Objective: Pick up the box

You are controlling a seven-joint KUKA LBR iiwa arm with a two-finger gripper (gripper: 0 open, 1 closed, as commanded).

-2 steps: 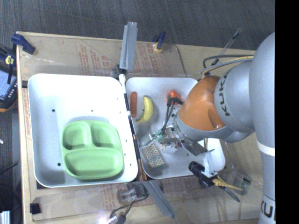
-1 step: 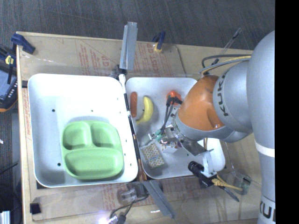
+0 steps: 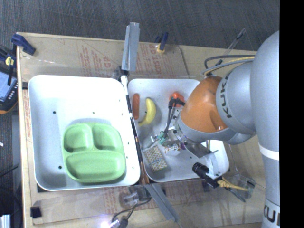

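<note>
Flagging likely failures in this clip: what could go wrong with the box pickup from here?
The box lies close to the right bin's left wall, so a finger might hit the wall. The gripper hangs just above it among loose wires, which might snag. The banana and sausage lie near and might get knocked.

Dark grey ribbed carpet floor (image 3: pixel 85 8) across the far side and down the left edge. Plywood-coloured bench top (image 3: pixel 76 56) with faint red printed lettering, slightly skewed in frame. Blue clamp (image 3: pixel 21 42) at the far-left corner, second blue clamp (image 3: pixel 162 41) on the far edge near centre. Grey metal bracket (image 3: pixel 130 45) upright on the far edge between the two white bins (image 3: pixel 38 87), another grey bracket (image 3: pixel 161 204) at the near edge. Black-and-orange device (image 3: pixel 6 82) off the bench at left. Small bright glare spot (image 3: pixel 101 218) on the near edge. Even overhead light, soft shadows.
</note>
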